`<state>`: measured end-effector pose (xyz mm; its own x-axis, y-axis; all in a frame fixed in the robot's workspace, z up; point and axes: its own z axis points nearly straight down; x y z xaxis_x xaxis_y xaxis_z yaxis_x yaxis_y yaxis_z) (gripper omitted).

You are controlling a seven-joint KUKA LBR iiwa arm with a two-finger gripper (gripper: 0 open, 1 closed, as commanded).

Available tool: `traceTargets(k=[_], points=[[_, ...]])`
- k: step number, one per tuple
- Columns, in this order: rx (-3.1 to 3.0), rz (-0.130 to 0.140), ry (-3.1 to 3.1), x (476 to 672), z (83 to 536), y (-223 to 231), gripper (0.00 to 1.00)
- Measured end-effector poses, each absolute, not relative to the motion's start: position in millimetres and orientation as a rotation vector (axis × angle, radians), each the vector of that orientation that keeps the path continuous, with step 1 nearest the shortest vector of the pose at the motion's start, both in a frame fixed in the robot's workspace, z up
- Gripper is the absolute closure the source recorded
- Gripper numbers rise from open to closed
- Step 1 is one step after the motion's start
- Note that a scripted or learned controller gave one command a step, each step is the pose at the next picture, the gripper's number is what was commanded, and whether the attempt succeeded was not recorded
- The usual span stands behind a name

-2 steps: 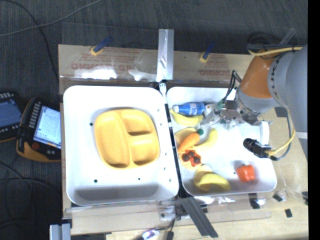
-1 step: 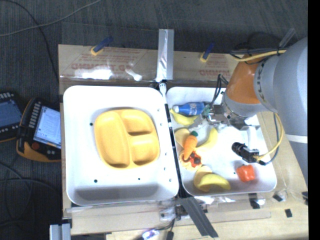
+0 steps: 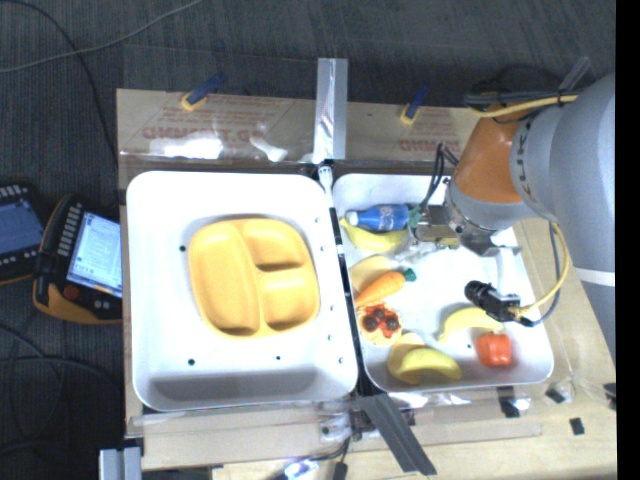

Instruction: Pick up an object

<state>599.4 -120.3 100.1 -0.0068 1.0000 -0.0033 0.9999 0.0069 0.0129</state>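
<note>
The right bin (image 3: 530,298) holds several toy foods. A blue bottle (image 3: 381,216) lies at its far left, with a yellow banana (image 3: 372,237) just in front of it. An orange carrot (image 3: 380,287) rests on a yellow piece (image 3: 366,268). Nearer the front lie a dark red berry cluster (image 3: 380,319), a yellow fruit (image 3: 424,363), a second banana (image 3: 468,320) and a red pepper (image 3: 493,349). My gripper (image 3: 432,231) hangs low over the bin's back part, just right of the bottle and banana, under the orange-banded wrist (image 3: 487,164).
The left bin (image 3: 160,368) holds a yellow divided tray (image 3: 255,273). A black connector on a yellow cable (image 3: 492,299) hangs over the right bin. A handheld pendant (image 3: 80,260) lies on the floor to the left. A metal divider (image 3: 331,108) stands between the bins at the back.
</note>
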Motion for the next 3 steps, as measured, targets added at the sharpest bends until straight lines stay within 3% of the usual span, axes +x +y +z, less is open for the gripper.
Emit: traceTargets(k=[1, 2, 3], points=[[2.206, 0.010, 2.221, 599.3, 100, -120, 0.00], [2.077, -0.076, 2.444, 638.3, 89, -120, 0.00], [2.075, -0.082, 2.434, 638.1, 98, -126, 1.00]])
